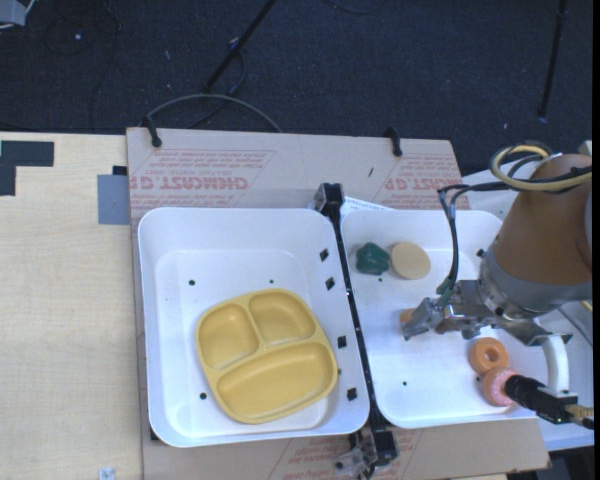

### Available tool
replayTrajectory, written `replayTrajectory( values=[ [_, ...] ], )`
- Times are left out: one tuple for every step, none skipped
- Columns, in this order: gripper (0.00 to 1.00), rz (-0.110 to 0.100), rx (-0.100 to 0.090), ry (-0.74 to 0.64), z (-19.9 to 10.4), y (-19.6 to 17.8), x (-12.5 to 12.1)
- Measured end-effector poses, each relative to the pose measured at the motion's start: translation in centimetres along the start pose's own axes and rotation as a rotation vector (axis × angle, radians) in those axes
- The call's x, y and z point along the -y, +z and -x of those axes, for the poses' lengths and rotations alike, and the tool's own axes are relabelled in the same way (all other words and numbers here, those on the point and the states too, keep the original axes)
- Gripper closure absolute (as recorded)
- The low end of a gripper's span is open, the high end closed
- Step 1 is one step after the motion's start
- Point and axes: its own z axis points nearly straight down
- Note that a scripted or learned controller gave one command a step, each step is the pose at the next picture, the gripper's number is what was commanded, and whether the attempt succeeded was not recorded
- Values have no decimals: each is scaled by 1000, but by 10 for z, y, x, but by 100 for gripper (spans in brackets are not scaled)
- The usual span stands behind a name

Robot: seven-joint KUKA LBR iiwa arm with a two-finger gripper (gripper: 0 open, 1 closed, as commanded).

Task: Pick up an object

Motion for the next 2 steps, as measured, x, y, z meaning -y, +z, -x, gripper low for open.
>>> replayTrajectory(
  values=[
    [0,-5,-1,-1,-8,62,3],
    [0,-2,-1,0,-9,115,4]
  ],
)
